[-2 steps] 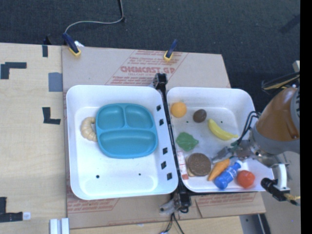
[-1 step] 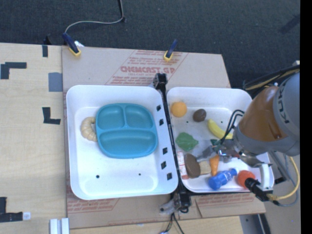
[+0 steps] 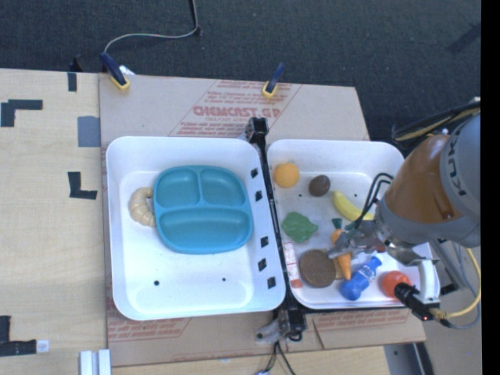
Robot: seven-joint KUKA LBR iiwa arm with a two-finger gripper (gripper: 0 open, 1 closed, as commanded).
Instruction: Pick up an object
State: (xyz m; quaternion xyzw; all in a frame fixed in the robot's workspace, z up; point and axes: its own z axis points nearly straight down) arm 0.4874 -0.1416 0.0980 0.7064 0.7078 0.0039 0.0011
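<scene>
Passing over the left bin (image 3: 115, 233), with its blue divided plate (image 3: 203, 209) and beige pastry-like piece (image 3: 141, 206). Choosing in the right bin (image 3: 336, 146): orange ball (image 3: 286, 175), green leaf (image 3: 298, 226), brown disc (image 3: 317, 268), banana (image 3: 346, 205), then the carrot-like piece (image 3: 344, 266) and blue bottle (image 3: 359, 278), crowded just beside the gripper (image 3: 349, 244). Cannot tell whether spread or pressed together; nothing visibly pinched. Best to centre over one piece, clear of touching neighbours, close firmly, lift straight.
</scene>
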